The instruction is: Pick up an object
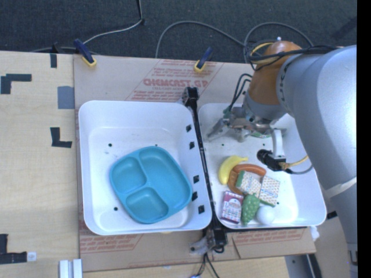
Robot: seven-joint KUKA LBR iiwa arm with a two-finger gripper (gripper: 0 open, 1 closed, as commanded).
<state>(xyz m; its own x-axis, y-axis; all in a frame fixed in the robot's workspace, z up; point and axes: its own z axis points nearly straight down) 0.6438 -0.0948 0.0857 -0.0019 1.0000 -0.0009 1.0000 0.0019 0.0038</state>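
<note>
Camera view, fixed overhead, slanted.

Item 1. Arm (313,91): grey, orange band above the wrist, reaching in from the right over the right bin (307,204). Gripper (232,130) hangs over the bin's far half, toward its left wall. Metal fingers (215,132) splay apart in a moderately wide stance; nothing sits between them.

Item 2. Objects, clustered in the near half of the right bin, touching or overlapping one another:
- yellow banana (229,167), curved, at the far-left of the cluster, nearest the gripper;
- orange-rimmed piece (246,172) just beside the banana, partly covered;
- two pale speckled squares (261,187), possibly sponges or crackers, too small to say;
- small red-and-white carton (231,207) near the bin's near-left corner;
- green piece (250,208) beside the carton;
- white rounded item (266,215) at the near edge.

Item 3. Left bin (93,155): holds a blue divided tray (151,184), three compartments, lying toward the near-right corner.

Handling note. No object is lifted yet. The banana looks the fairest target: outermost, with free space on its far side. The fingers should straddle its narrow width, descend fully to the bin floor before closing, and stay clear of the bin wall and the orange-rimmed neighbour.
</note>
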